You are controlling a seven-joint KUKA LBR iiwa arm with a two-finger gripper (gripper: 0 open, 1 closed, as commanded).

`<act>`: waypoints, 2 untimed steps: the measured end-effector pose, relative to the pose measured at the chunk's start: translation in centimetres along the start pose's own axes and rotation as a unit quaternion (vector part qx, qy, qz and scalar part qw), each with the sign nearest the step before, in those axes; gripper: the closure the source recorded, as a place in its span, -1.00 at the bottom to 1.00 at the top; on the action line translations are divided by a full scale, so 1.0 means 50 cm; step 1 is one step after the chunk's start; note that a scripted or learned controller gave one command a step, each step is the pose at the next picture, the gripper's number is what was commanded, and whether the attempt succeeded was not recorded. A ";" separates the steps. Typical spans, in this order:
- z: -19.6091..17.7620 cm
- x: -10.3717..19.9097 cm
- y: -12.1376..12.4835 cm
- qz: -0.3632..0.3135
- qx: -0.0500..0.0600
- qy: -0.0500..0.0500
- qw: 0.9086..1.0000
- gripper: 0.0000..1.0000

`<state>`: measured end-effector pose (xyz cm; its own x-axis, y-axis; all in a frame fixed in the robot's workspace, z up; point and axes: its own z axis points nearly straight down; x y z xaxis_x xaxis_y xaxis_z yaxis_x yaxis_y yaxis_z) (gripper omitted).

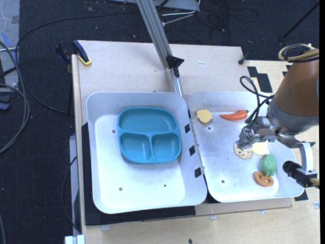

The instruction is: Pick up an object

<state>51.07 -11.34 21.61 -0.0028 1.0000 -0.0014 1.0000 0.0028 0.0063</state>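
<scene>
In the right bin (223,182) lie a yellow round piece (204,116), an orange-red chili pepper (234,116), a speckled cookie (244,151), a pale yellow cheese block (261,148), a green leafy piece (268,164) and a brown pretzel (263,179). My gripper (246,139) hangs low over the cookie's top edge, reaching in from the right. Nothing shows between its fingers.
The left bin (101,151) holds a blue divided plate (150,135). A slanted metal pole (155,27) crosses the bench's back and ends near the bins' junction. A black-and-yellow clamp (81,55) sits at the bench's far left corner.
</scene>
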 end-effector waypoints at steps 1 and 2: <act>-0.024 0.000 0.002 0.000 0.002 0.000 1.000 1.00; -0.046 0.109 0.011 -0.003 0.002 0.001 1.000 1.00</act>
<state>51.60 -5.90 23.90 -0.0079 1.0000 0.0015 1.0000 0.0079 0.0025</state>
